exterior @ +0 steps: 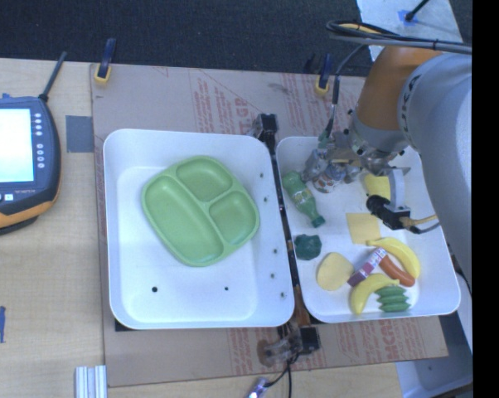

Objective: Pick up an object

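Note:
The right bin (448, 301) holds toy food: a green bottle (302, 196) by its left wall, a dark green piece (307, 245), a yellow round piece (333, 271), a yellow wedge (364, 228), two bananas (403, 255) (364, 292), a red sausage (395, 270), a purple-and-white tube (370, 263) and a green pod (392, 298). My gripper (328, 171) hangs low over the bin's far left part, just right of the green bottle's top. Its metal fingers point down into the bin; nothing shows between them.
The left bin (125, 297) carries a light green divided plate (201, 210). A teach pendant (13, 164) lies at the far left of the bench. Clamps (103, 66) (322, 80) hold the cardboard sheet at the back. My arm covers the right bin's far right corner.

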Controlling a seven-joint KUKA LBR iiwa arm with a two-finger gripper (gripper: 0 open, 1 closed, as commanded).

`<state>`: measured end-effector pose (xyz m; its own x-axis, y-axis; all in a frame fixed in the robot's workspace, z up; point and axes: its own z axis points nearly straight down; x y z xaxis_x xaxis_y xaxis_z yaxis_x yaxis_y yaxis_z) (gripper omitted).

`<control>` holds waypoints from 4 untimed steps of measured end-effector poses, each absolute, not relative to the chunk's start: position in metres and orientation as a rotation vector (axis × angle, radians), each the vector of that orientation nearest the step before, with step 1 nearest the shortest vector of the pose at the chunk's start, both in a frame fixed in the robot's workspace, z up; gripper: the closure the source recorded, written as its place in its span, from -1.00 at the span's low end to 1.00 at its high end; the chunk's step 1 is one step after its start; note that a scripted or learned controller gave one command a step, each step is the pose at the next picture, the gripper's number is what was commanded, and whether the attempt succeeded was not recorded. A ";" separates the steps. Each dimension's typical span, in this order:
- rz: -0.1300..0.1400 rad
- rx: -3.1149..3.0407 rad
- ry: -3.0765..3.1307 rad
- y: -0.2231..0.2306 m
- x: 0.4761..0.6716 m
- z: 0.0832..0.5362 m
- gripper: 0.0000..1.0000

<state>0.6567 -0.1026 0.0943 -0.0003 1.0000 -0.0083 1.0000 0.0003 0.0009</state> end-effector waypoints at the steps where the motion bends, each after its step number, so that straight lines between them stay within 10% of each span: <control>1: -0.001 2.217 2.227 -0.080 0.657 0.193 -1.00; 2: -0.003 2.219 2.227 -0.089 0.656 0.117 -1.00; 3: -0.002 2.219 2.224 -0.136 0.632 0.168 -1.00; 4: -0.008 2.218 2.231 -0.093 0.606 0.091 -1.00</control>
